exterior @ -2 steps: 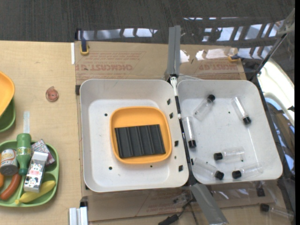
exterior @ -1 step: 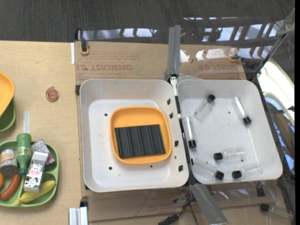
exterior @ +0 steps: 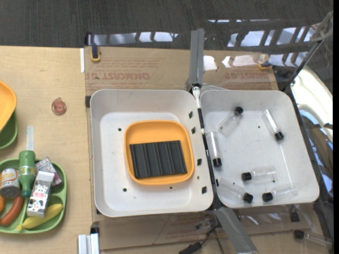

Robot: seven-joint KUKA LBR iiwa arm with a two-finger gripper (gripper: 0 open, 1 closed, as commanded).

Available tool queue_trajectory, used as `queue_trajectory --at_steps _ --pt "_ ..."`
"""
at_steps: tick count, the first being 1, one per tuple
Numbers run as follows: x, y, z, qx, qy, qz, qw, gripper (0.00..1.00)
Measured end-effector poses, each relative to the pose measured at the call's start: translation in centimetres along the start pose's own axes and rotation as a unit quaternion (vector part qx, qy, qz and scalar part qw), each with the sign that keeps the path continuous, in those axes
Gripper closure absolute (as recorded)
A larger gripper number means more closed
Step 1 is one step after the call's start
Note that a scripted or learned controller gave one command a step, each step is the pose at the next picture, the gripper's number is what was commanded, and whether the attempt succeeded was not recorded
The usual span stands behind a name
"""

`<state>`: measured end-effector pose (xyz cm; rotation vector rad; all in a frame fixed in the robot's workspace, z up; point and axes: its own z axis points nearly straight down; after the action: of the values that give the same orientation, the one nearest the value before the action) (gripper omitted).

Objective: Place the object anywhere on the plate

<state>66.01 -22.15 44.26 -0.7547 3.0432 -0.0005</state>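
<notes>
You had the orange plate (exterior: 159, 128) sitting in the middle of the left bin (exterior: 106, 142), with a black ribbed block (exterior: 159, 159) lying flat across its centre and well inside its rim. If that block was the object you meant, the placing looked finished: it rested wholly on the plate and nothing touched it.

To the right of the plate, across the wall between the bins, the right bin (exterior: 254, 136) held six clear tubes with black caps, all lying on their sides. One tube (exterior: 213, 148) lay nearest the plate, just beyond that dividing wall. Two more (exterior: 231, 119) (exterior: 273, 125) lay farther right and toward the back. The other three (exterior: 258, 174) (exterior: 235, 190) (exterior: 278, 194) lay right of the plate and toward the front. If a tube was the object, you still had the whole job to do: pick one, carry it over the wall and set it down on the plate.

You could not tell from this view whether the gripper was open, closed or carrying anything.
</notes>
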Motion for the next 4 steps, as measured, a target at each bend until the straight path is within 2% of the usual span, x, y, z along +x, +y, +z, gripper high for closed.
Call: queue_trajectory --at_steps 1,2,4 --pt "0.02 -0.02 0.01 0.000 0.000 0.000 1.0000 0.00" --pt "0.01 0.00 -0.05 0.000 0.000 -0.147 0.9891 0.00" --pt "0.03 -0.02 -0.04 0.000 0.000 -0.147 0.9891 0.00"
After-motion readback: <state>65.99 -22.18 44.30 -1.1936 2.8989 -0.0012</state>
